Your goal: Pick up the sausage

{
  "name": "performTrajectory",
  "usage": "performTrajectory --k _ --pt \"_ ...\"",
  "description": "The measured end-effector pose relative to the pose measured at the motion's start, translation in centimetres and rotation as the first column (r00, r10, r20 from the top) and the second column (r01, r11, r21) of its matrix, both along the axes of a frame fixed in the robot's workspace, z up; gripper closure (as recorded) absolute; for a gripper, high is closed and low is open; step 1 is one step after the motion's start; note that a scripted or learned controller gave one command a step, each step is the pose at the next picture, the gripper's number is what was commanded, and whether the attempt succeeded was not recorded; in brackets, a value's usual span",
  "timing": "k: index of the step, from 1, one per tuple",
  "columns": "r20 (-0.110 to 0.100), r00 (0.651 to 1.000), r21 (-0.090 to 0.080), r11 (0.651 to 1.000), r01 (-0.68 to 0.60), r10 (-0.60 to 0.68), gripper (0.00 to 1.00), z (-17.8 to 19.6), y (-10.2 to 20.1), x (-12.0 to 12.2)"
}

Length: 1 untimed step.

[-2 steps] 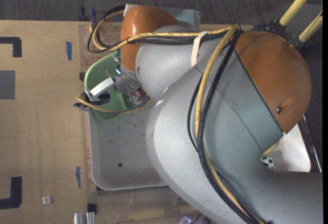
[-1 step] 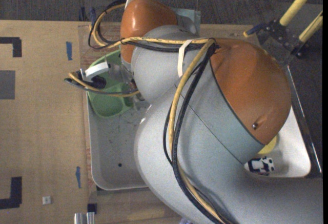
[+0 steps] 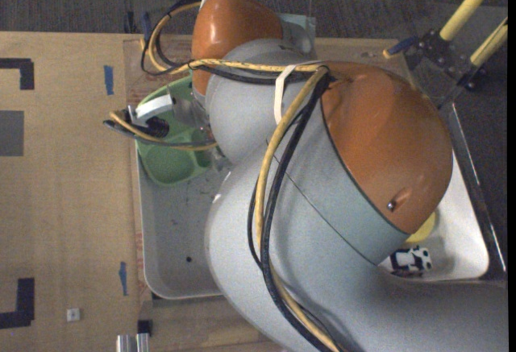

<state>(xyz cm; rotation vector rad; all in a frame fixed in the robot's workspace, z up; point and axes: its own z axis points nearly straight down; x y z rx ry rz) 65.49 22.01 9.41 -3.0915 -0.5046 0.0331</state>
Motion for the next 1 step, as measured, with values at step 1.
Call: performTrajectory --k 1 --pt "-0.006 1.000 -0.003 1.000 0.006 -0.006 1.00 0.68 -0.34 -0.07"
